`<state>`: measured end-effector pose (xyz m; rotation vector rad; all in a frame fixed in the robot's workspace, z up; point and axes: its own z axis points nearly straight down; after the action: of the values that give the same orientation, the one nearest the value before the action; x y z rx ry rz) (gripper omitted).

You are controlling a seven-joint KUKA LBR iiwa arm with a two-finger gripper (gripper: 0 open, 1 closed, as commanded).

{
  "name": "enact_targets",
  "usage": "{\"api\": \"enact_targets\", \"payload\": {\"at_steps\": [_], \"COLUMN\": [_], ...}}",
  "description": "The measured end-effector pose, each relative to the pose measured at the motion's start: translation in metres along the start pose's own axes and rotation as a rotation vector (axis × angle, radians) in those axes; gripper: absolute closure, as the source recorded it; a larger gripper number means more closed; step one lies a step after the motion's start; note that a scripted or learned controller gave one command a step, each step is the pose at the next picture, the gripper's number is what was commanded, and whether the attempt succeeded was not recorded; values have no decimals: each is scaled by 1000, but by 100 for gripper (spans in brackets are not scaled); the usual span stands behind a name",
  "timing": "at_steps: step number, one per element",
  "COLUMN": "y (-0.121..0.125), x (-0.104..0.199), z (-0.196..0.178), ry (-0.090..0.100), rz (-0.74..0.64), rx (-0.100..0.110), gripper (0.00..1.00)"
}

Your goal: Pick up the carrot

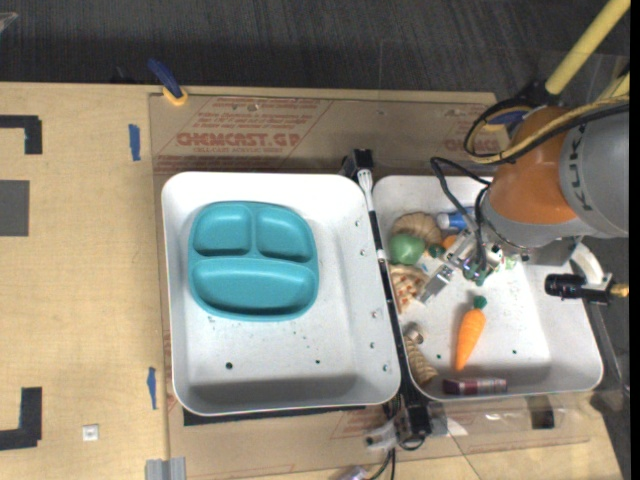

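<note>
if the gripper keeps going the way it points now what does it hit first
The gripper points down and toward the left of the camera view, so it would probably first meet the tan ridged item by the right bin's left wall. The carrot lies off that line. Depth is unclear.

The grey arm with its orange band (560,183) is cut off by the right edge. Small items beneath its wrist are partly hidden; finger spacing cannot be judged.

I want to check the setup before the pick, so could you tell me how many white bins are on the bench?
2. The left bin holds a teal divided plate; the right bin holds the carrot and other small items, beneath the arm.
</note>
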<state>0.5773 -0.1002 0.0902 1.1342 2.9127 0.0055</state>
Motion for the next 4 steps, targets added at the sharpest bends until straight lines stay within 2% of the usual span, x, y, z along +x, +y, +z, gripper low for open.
{"api": "enact_targets", "payload": {"at_steps": [1,2,3,4], "y": [-89,-68,-65,-65], "x": [48,65,63,63], "z": [-2,-2,-13,-13], "ry": [5,-3,-9,-7], "rz": [-89,368,365,365], "rx": [4,4,-2,-1], "gripper": [0,0,100,0]}}
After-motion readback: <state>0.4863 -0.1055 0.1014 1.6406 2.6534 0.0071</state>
